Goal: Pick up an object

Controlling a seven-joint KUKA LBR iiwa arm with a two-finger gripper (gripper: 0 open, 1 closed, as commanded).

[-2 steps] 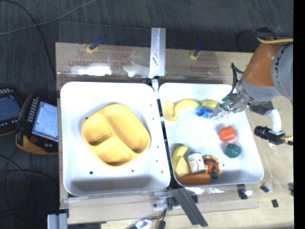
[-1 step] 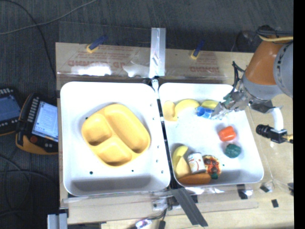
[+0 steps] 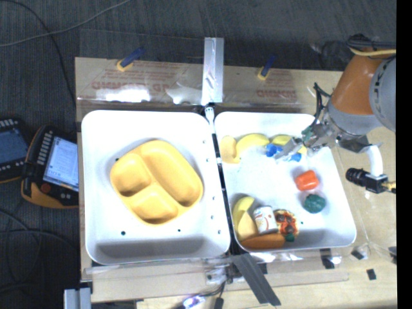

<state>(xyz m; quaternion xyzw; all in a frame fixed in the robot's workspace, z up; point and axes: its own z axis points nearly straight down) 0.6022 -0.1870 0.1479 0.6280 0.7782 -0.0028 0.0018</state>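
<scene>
My gripper (image 3: pixel 301 143) hangs low over the back right part of the right bin (image 3: pixel 335 237), under the orange wrist band (image 3: pixel 360 89). Its tip is right beside a small blue object (image 3: pixel 273 150) and a small yellow fruit (image 3: pixel 281 140); I see nothing held in it. The same bin also holds a yellow banana-like piece (image 3: pixel 251 141), an orange-red item (image 3: pixel 307 179), a dark green round thing (image 3: pixel 315 203), a white and red can (image 3: pixel 262 219) and an orange piece (image 3: pixel 264 240) at the front wall.
The left bin (image 3: pixel 96 237) holds a yellow divided plate (image 3: pixel 154 179). A metal divider (image 3: pixel 213 69) stands behind the bins. A handheld pendant (image 3: pixel 51 166) lies left of the bench, and a black fitting (image 3: pixel 367 177) sits right of the right bin.
</scene>
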